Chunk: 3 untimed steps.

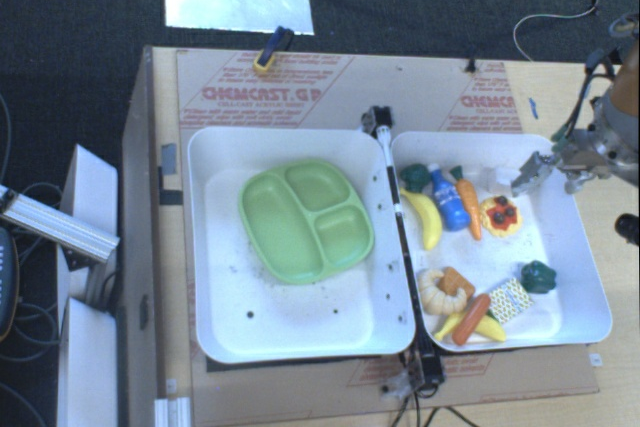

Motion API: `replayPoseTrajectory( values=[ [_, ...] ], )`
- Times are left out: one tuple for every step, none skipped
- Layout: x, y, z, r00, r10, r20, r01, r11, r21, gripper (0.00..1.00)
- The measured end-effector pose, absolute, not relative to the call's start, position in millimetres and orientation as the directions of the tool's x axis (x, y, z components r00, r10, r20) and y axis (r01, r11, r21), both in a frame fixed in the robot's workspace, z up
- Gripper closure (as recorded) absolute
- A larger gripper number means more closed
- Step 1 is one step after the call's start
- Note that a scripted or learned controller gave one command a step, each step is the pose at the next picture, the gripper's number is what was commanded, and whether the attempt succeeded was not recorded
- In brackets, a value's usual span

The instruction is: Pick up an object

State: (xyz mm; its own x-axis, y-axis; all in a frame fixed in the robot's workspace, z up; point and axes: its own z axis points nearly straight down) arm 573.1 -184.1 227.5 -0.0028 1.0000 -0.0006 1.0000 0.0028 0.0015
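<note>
The right bin [585, 260] holds several toy foods: a yellow banana [429, 220], a blue bottle [451, 201], a carrot [468, 205], a round yellow and red piece [500, 215], a dark green piece [538, 276], a pale ridged piece [436, 291] and a red sausage [472, 320]. My gripper [552, 180] hangs over the bin's far right part, above and right of the yellow and red piece. Its fingers stand apart, open, with nothing between them. A small green leafy toy [414, 177] lies at the bin's far left corner.
The left bin [220, 305] bears a green divided plate [305, 220]. A black divider rail [395, 225] runs between the bins. A patterned small box [510, 300] lies near the right bin's front. A yellow clamp [270, 50] sits on the board behind the bins.
</note>
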Motion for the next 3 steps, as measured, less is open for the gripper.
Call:
replayPoseTrajectory(
  values=[
    [607.6,-121.7,84.6,-0.003,1.0,0.0,1.0,0.003,0.003,0.0],
    [608.0,-122.2,95.2,-0.004,1.0,0.0,1.0,0.004,0.004,1.0],
    [630.0,-51.4,306.3,-0.005,1.0,0.0,1.0,0.005,0.006,1.0]
  ],
)
